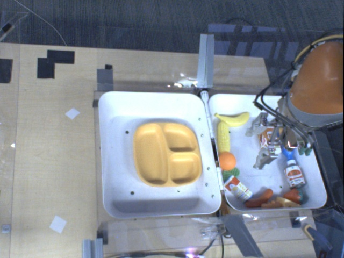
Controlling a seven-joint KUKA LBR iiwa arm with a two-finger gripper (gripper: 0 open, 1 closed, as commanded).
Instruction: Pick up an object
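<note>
The right bin (242,105) holds a banana (233,119) at the back, a corn cob (223,136) along its left wall, and an orange (227,160) in front of the corn. A small red and white carton (238,187) lies near the front left. A ketchup bottle with a blue cap (291,169) sits at the right, with a hot dog (262,198) and other red pieces along the front. My gripper (267,145) hangs over the middle right of this bin, beside an orange packet (265,137), left of the bottle. Nothing shows between its fingers.
The left bin (115,144) carries a yellow divided tray (164,153) in its middle. A grey metal post (206,61) stands behind the seam between the bins. The arm's orange band (320,79) hangs above the right bin's far right corner, with black cables around it.
</note>
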